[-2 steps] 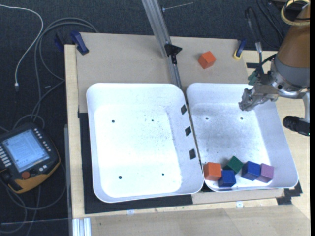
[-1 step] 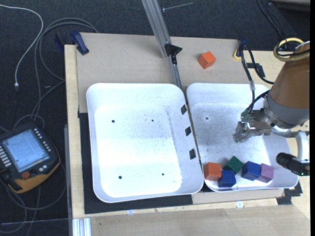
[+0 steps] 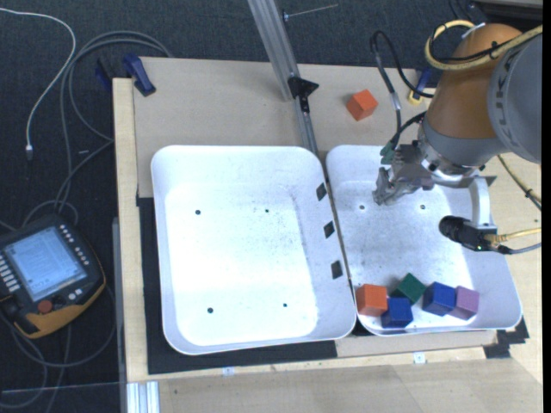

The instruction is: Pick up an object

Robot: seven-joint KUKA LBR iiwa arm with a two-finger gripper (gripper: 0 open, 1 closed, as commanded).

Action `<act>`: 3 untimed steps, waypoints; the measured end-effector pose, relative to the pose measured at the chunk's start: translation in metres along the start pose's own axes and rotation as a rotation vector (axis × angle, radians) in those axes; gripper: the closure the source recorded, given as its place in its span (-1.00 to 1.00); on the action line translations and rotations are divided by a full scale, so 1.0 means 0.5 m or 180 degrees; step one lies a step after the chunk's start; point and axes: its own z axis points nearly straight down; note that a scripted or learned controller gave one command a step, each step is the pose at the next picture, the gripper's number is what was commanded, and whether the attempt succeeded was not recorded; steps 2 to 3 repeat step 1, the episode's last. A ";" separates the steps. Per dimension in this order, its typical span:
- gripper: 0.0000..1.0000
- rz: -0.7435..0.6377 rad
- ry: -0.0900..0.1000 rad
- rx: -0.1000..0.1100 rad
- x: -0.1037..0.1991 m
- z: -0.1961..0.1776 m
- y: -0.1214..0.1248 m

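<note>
Several small blocks lie along the near edge of the right bin [image 3: 379,239]: an orange block [image 3: 372,298], a blue block [image 3: 397,311], a green block [image 3: 412,287], a second blue block [image 3: 440,298] and a purple block [image 3: 466,301]. My gripper [image 3: 386,189] hangs over the upper middle of the right bin, well behind the blocks, with nothing seen between its fingers. The arm's grey body and orange band [image 3: 469,76] reach in from the upper right.
The left bin [image 3: 172,231] sits beside the right one. Another orange block [image 3: 362,104] rests on the bench behind the bins. A metal pole [image 3: 274,33] slants up from between the bins. A black cable fitting [image 3: 461,230] hangs over the right bin.
</note>
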 end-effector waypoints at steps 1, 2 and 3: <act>1.00 0.0002 0.0014 0.0036 0.122 0.000 -0.144; 1.00 0.0002 0.0014 0.0036 0.122 0.000 -0.144; 1.00 0.0002 0.0014 0.0036 0.122 0.000 -0.144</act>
